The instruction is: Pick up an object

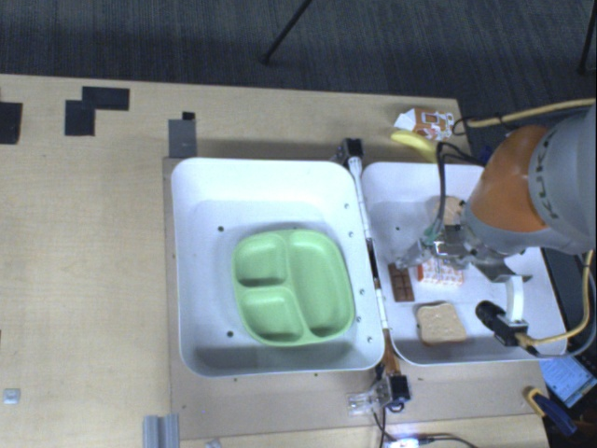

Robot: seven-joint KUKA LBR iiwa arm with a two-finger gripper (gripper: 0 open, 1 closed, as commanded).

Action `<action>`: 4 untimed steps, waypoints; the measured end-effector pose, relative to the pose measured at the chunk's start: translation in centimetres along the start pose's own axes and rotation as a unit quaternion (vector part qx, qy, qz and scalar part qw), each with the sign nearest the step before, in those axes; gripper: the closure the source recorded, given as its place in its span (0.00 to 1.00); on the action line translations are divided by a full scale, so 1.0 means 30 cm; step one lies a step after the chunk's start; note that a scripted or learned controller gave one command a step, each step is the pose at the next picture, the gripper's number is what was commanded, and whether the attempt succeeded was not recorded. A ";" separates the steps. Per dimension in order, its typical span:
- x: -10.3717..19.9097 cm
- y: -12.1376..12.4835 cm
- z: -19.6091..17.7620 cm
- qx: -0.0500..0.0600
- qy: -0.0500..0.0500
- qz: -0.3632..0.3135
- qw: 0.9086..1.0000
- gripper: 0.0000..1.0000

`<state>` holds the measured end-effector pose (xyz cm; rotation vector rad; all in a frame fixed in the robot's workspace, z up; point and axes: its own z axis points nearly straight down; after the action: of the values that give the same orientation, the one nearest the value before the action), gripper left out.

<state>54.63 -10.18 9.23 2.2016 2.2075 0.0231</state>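
Wooden bench (84,278), white bins (187,250), dark carpet (187,17)

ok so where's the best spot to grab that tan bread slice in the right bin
Take the flat tan bread slice across its two opposite side edges, coming straight down from above. It lies flat on the floor of the right white bin, near the front wall, with free space to its left and right.

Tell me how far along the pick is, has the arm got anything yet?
Done: the gripper has reached down into the right bin, over the small red and white packet. In hand: nothing visibly gripped. Left: closing on an object and lifting it; the tan sponge-like block and the brown bar lie on the bin floor.
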 end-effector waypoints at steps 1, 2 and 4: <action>0.009 0.008 -0.042 0.000 0.004 -0.001 1.000 1.00; 0.173 0.085 -0.402 0.012 0.004 -0.002 1.000 1.00; -0.010 0.052 -0.094 0.014 0.003 0.000 1.000 0.00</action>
<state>56.10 -10.45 12.10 2.2198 2.2241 -0.0013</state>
